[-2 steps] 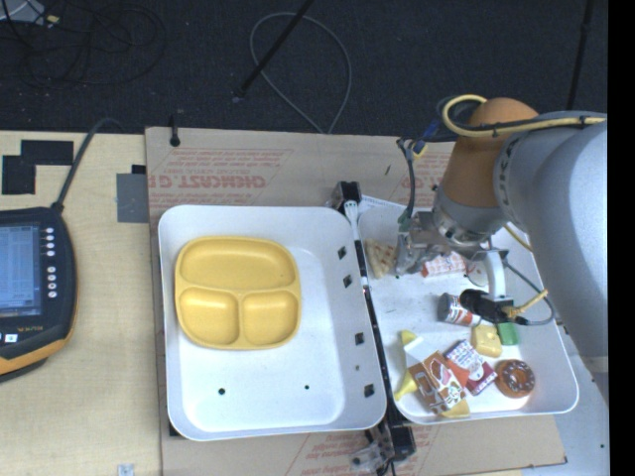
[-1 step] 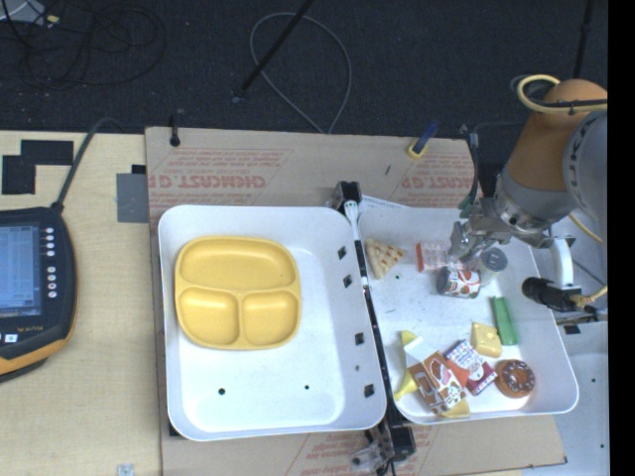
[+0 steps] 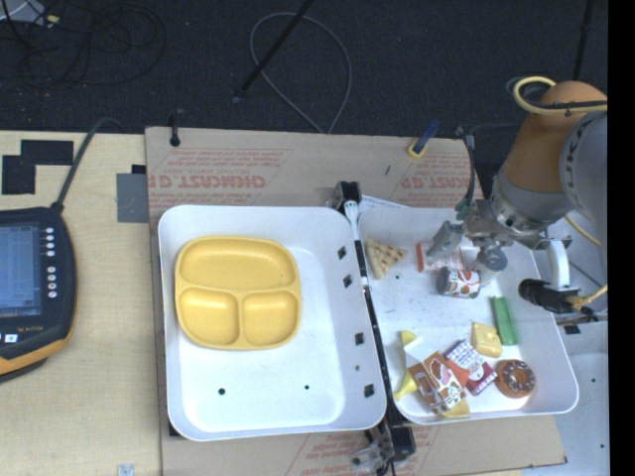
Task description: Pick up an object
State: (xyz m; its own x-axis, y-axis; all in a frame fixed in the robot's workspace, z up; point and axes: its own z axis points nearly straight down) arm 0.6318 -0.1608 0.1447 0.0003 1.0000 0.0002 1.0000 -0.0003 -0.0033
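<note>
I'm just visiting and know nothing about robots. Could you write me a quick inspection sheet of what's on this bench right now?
Surface: cardboard sheet bearing a left white bin and a right white bin.
Job's things: right bin holds a waffle piece, a small can, a green stick, a cheese wedge, snack packets, a doughnut.
Clutter: yellow divided plate in the left bin.
Claw: claw low over the can.
Cables: black loops behind the bench.
Surroundings: handheld control screen at left.
</note>
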